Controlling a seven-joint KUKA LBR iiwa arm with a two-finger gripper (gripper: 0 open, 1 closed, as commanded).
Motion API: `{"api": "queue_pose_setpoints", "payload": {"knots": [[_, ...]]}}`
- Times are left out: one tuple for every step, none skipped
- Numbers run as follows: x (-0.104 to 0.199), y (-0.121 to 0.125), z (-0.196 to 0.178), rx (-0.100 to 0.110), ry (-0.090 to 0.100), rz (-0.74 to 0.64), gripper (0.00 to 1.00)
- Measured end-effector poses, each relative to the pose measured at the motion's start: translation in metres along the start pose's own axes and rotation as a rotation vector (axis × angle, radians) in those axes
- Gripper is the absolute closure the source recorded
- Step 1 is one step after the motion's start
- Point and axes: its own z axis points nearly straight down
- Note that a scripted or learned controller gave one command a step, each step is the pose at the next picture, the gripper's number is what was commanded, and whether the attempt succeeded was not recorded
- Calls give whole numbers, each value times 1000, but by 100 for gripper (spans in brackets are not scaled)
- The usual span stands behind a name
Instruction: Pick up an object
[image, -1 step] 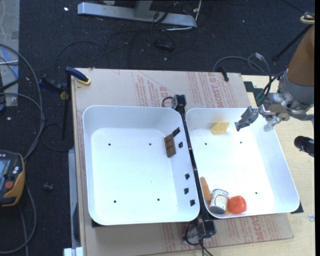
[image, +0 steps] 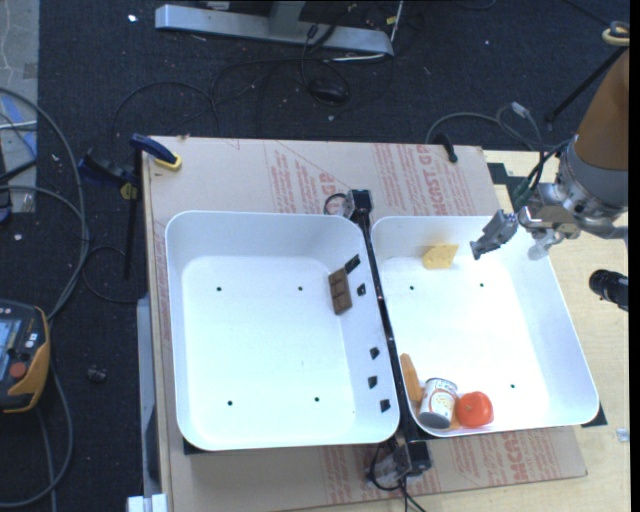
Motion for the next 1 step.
{"api": "queue_pose_setpoints", "payload": {"knots": [[2, -2, 63, 6, 1, 0, 0]]}}
